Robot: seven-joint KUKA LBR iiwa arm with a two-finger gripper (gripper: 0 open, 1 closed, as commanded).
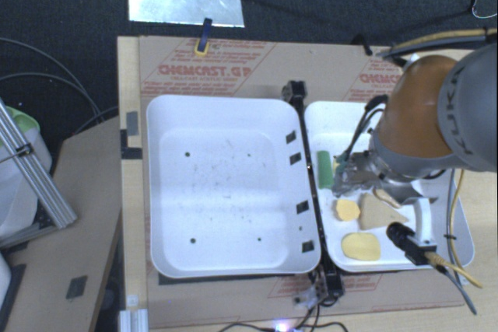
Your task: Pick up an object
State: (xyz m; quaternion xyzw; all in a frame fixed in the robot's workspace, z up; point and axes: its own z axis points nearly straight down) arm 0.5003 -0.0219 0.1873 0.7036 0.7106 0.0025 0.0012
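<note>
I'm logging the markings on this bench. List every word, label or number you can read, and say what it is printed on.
"CHEMCAST GP": red print on the brown protective sheet under the bins, just behind the left bin.
The same red print shows partly on the sheet behind the right bin, cut off by the arm; not readable in full.
Smaller red lines beside both prints, and along the sheet's front edge: too small and blurred to read.

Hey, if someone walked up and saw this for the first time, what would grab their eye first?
The big grey and orange arm reaching in over the right bin. Beneath it lie two yellow pieces, a beige block and a green stick. The left bin sits alongside.
</note>
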